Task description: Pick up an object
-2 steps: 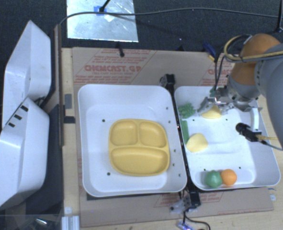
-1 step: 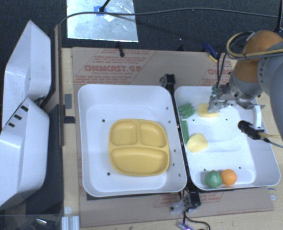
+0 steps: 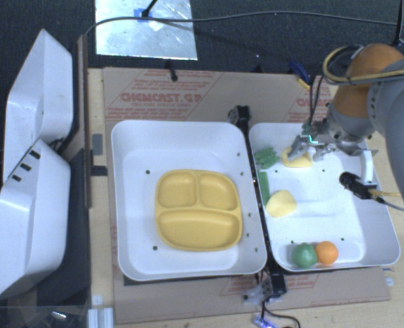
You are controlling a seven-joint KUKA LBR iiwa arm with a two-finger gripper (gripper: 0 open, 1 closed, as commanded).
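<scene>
Smooth, glossy white plastic bins [image 3: 188,132] sit on a matt brown cardboard sheet [image 3: 188,94]; the yellow three-compartment plastic tray [image 3: 198,208] gleams softly, and beyond lies a crinkled shiny foil panel [image 3: 147,19].

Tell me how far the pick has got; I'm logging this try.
Done: the gripper has reached the right bin and sits at the far-side yellow piece. In hand: nothing visibly lifted; that piece lies on the bin floor, and whether it is gripped cannot be told. Left: grasp and raise it. The yellow divided plate lies in the left bin.
</scene>
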